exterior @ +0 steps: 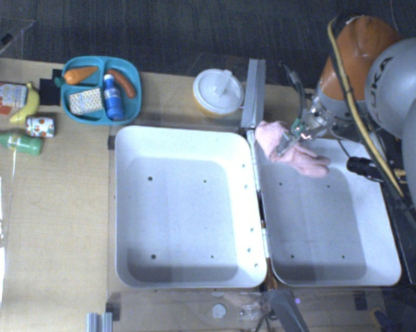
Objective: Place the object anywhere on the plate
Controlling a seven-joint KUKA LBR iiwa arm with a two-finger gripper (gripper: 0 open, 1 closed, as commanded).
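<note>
Two white bins sit side by side on the counter (54, 210); in the right bin (329, 222), at its far left corner, lies a pink cloth-like object (298, 157). The claw (297, 135) is down on it, touching its top. Whether its fingers are spread or pinching cannot be told.

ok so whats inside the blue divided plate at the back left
The blue divided plate holds a carrot, a blue bottle, a sausage-like piece and a patterned item. The plate floor beneath them is hidden.
</note>
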